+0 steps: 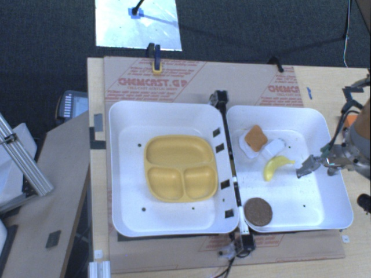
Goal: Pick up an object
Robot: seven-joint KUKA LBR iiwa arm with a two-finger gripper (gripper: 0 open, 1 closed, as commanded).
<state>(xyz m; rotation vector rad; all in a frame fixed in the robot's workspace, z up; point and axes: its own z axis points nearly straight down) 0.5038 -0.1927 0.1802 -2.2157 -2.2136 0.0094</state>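
Note:
In the right bin lie a yellow banana, an orange-brown square piece on a white packet, and a dark brown round cookie near the front-left corner. My gripper reaches in from the right edge and hangs over the right part of this bin, a little right of the banana. Nothing shows between its fingers.
The left bin holds a yellow divided tray. A black divider with clips runs between the two bins. Cardboard lies under both bins, with a yellow clamp at the back.

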